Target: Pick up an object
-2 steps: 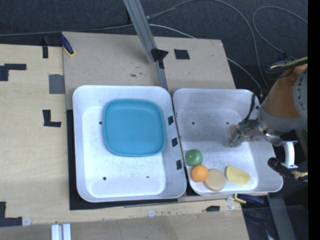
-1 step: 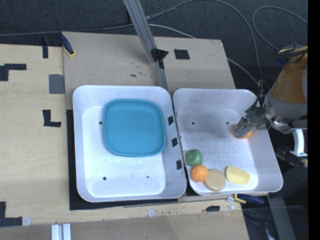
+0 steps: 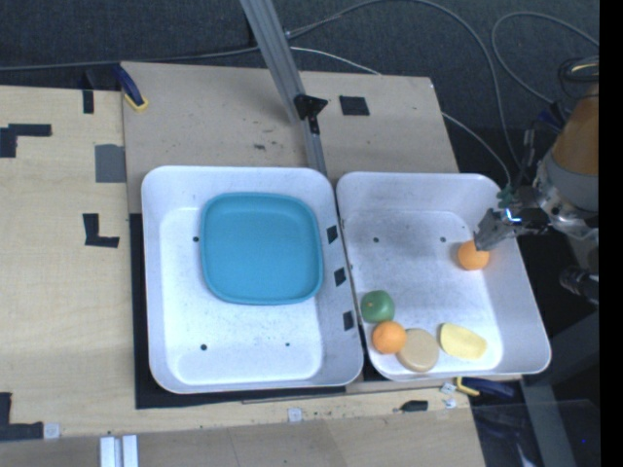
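While the tool [image 3: 487, 235] touches 1 round orange ball [image 3: 473, 256], a smooth square blue plate [image 3: 261, 247] lies apart.

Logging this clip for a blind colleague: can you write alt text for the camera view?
The gripper hangs at the right bin, just above an orange ball. A green ball, another orange ball, a tan disc and a yellow piece lie along its front; the left bin holds a blue plate.

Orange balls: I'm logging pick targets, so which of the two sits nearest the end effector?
The orange ball by the right bin's right wall, just beneath the end effector. The other orange ball lies among the items at the front.
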Robot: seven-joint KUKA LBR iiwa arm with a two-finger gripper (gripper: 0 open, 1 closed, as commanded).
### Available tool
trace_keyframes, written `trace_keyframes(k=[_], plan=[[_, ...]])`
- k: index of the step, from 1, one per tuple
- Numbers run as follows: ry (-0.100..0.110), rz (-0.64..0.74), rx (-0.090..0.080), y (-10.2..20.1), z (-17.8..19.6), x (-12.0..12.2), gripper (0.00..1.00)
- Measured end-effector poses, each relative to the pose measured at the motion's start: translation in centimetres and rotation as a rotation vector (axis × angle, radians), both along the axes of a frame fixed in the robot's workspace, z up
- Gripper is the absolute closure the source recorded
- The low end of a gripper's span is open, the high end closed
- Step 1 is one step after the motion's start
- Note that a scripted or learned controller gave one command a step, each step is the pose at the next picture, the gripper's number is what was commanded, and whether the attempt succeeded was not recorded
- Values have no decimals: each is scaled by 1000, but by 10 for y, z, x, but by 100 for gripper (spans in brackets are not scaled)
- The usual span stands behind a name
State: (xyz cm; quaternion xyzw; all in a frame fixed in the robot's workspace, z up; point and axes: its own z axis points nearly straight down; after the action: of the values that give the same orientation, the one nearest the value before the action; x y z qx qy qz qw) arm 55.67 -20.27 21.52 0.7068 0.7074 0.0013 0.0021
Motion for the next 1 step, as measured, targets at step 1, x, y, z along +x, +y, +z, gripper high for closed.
trace_keyframes(k=[1], plan=[[0, 0, 0, -3, 62, 2, 100]])
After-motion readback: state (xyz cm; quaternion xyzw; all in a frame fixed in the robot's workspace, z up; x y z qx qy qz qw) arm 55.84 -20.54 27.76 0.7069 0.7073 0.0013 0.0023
